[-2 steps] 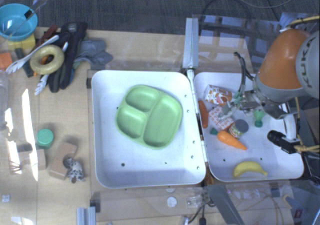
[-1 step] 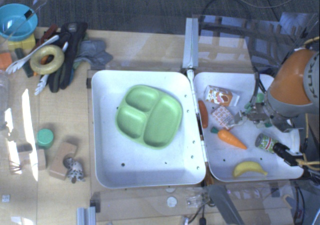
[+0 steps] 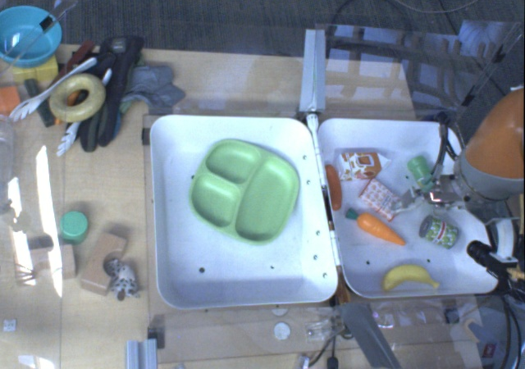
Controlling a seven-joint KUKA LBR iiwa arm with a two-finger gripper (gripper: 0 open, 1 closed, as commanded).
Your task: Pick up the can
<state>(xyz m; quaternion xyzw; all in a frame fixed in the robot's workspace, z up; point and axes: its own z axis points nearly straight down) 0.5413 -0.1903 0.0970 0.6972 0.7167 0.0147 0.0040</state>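
The can (image 3: 439,232), small with a green label, lies on its side in the right bin (image 3: 361,277), near that bin's right wall. My gripper (image 3: 435,193) hangs just above and behind the can, below the orange band of the arm (image 3: 496,154). From here the can looks apart from the gripper and rests on the bin floor.
The right bin also holds a green cup (image 3: 420,168), a small carton (image 3: 361,165), a pink packet (image 3: 379,198), a sausage (image 3: 332,185), a carrot (image 3: 379,228) and a banana (image 3: 410,277). A green divided plate (image 3: 244,189) lies in the left bin (image 3: 172,277).
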